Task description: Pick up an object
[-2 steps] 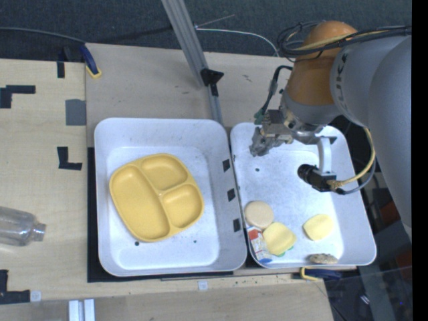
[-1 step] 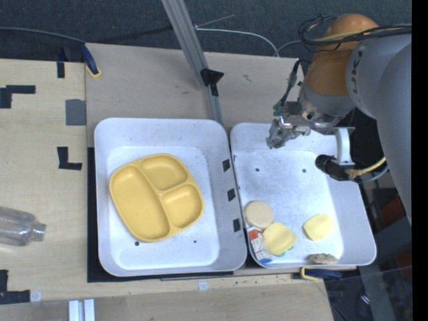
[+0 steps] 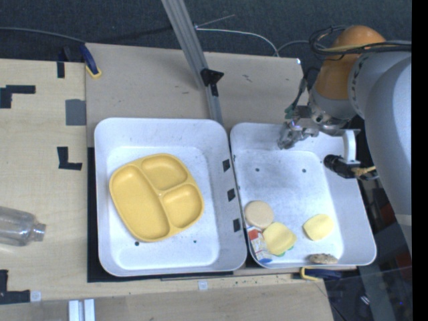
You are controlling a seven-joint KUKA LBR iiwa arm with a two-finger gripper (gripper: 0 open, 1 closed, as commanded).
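Note:
My gripper (image 3: 289, 138) hangs over the far rim of the right bin (image 3: 284, 179), near its back edge. I see nothing between its fingers. Down at the bin's near end lie a round tan disc (image 3: 259, 214), a yellow piece with a green edge (image 3: 279, 238), a yellow block (image 3: 318, 227), a small red and white packet (image 3: 257, 243) and a brown crumbly bit (image 3: 324, 258). All of these sit well away from the gripper, toward the front of the bin.
The left bin (image 3: 160, 132) holds a yellow divided plate (image 3: 156, 195). A slanted metal rail (image 3: 187, 35) crosses the bench behind the bins. A clear plastic bottle (image 3: 20, 226) lies at the far left. The grey arm (image 3: 388, 112) fills the right side.

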